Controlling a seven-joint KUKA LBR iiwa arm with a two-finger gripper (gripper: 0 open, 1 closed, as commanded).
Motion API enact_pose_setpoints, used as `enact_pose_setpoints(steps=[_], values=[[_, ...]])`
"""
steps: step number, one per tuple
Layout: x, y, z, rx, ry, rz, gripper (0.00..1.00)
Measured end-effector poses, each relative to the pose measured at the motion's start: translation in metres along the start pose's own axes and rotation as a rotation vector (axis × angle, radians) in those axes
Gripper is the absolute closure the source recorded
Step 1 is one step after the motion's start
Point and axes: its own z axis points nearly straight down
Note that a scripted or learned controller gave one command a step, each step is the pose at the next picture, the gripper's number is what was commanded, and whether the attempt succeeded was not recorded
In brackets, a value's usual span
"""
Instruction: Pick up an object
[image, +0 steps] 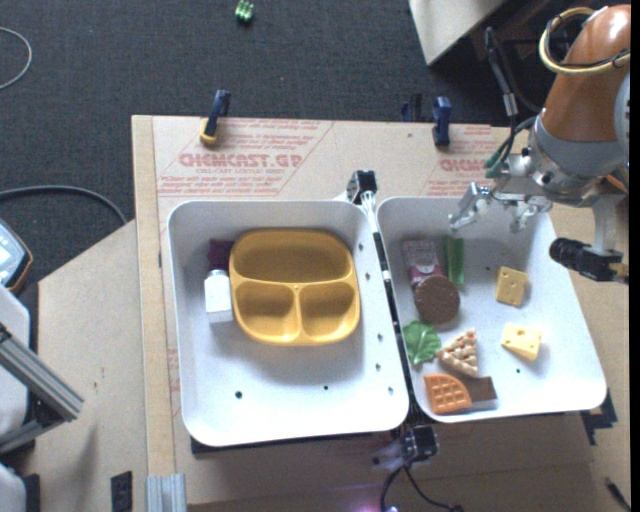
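Open gripper (492, 208) hovers over right bin's (585, 345) far rim (nothing held).

Two white bins sit side by side: the left bin (190, 400) and the right bin (570, 385). One yellow divided tray (294, 285) lies in the left. The right holds two cheese wedges, one (511, 286) and another (522, 341), and one waffle (447, 394).

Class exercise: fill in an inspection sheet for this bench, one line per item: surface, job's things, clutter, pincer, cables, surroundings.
Surface: bench board, two clamps at the far edge.
Job's things: right bin holds two cheese wedges, a brown disc, a waffle.
Clutter: left bin holds a yellow divided tray and a small white bottle.
Pincer: pincer open above the right bin's far end, holding nothing.
Cables: black cable on the floor.
Surroundings: dark carpet.
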Motion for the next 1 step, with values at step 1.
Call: enact_pose_setpoints(steps=[1], values=[[0.0,0.0023,-0.0086,-0.015,-0.002,-0.002,0.0]])
